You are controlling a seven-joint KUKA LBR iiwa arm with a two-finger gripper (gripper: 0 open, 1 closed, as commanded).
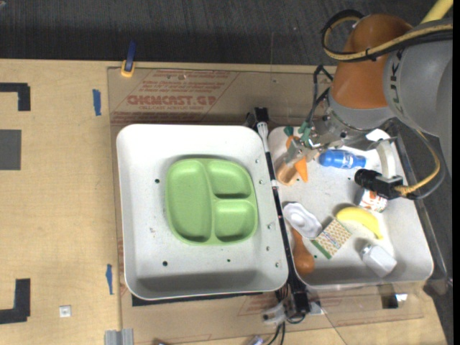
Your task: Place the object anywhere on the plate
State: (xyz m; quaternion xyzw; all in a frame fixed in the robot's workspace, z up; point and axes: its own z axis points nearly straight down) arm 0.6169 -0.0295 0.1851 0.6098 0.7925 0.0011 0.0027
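Picking step judged in hand: the end effector (310, 136) is lowered at the far-left of the right bin (413, 254), by the orange carrot-like object (301, 168), grip state not discernible; next, a lift and leftward carry to the green plate (188, 200) is called for.

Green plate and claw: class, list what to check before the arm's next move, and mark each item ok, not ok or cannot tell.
1. Plate lies flat in the left bin: ok.
2. Plate compartments free: ok.
3. Objects lie in the right bin, such as banana and blue bottle: ok.
4. Claw low over the right bin's far left corner: ok.
5. Object between the claw's tips: cannot tell.
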